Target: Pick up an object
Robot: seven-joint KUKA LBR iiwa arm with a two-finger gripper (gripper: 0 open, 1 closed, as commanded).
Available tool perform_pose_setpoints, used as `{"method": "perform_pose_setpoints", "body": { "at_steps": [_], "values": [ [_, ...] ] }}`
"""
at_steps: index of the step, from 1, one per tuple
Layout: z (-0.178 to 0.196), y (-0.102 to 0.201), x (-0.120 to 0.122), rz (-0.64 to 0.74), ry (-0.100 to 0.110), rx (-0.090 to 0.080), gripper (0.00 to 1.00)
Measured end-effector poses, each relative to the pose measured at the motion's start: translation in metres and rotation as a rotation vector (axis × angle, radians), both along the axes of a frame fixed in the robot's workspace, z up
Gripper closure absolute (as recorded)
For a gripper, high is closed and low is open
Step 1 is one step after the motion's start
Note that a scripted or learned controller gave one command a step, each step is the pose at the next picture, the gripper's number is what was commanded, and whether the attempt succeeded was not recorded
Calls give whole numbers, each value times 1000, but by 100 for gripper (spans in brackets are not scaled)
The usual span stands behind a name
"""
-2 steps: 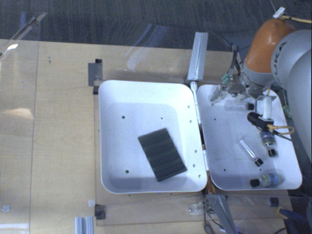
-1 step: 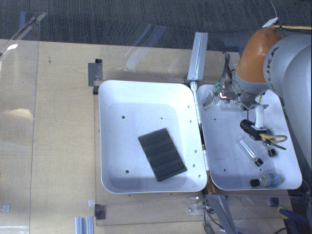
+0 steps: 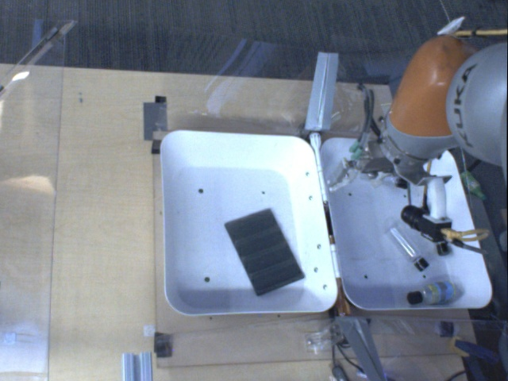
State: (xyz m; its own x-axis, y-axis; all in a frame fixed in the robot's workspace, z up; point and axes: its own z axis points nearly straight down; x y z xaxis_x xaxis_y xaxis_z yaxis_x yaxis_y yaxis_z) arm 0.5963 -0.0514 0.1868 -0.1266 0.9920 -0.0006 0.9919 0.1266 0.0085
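I see the dark ribbed pad (image 3: 264,251) lying flat in the left bin (image 3: 178,213), toward its near side, its long axis slanting from far-left to near-right, with bare floor all round it. The arm (image 3: 432,94) hangs over the right bin (image 3: 357,280), well apart from the pad. I cannot tell whether the gripper (image 3: 379,163) is apart or together. A small bottle (image 3: 432,294) and a clear tube (image 3: 401,241) lie in the right bin.

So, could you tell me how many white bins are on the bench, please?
2, side by side in the view: the left bin holds a dark ribbed slab; the right bin lies under the arm. None seems hidden.
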Motion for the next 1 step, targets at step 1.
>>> {"method": "perform_pose_setpoints", "body": {
  "at_steps": [1],
  "values": [
    [61, -40, -1, 64, -1, -2, 0]
  ]
}}
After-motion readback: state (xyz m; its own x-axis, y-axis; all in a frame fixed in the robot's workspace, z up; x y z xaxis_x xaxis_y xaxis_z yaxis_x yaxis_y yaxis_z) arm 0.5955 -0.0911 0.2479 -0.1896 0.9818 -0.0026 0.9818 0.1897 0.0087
